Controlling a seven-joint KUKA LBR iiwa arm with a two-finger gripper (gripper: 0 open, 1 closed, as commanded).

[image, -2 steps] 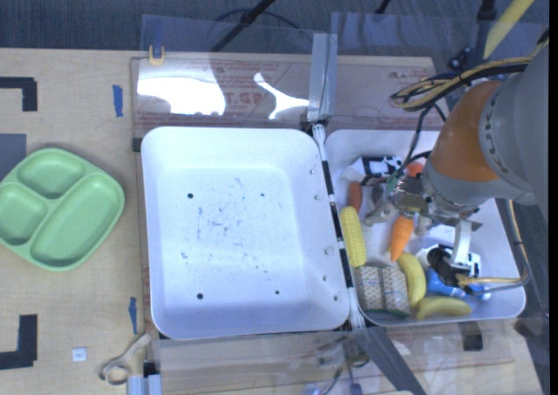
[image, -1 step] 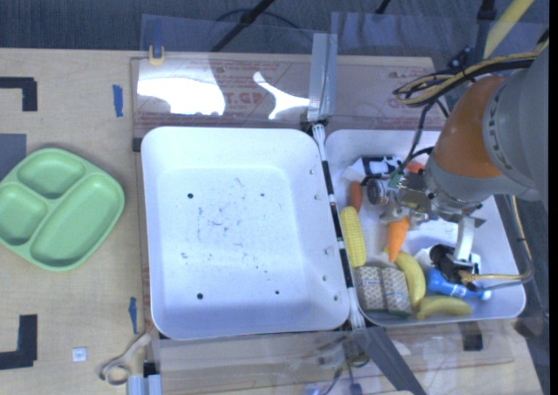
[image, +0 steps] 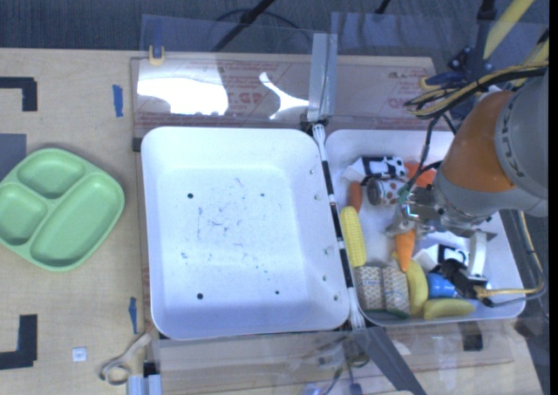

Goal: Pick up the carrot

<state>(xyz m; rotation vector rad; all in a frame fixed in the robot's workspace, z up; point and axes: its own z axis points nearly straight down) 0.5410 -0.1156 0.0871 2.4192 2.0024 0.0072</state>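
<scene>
The carrot [image: 404, 249] is a short orange piece lying in the middle of the right bin [image: 506, 302]. Its upper end sits right under my gripper [image: 408, 217], which hangs low over the bin at the end of the grey arm with the orange band [image: 475, 158]. The gripper's metal parts touch or nearly touch the carrot's top. Clutter and the wrist hide the tips.
Around the carrot lie a corn cob [image: 353, 236], a yellow banana [image: 417, 284], a woven tan block [image: 384, 287], a blue item [image: 440, 287], a small can [image: 377, 191] and another orange piece [image: 355, 195]. The left bin [image: 235, 228] is beside it. A green divided plate [image: 61, 207] rests far left.
</scene>
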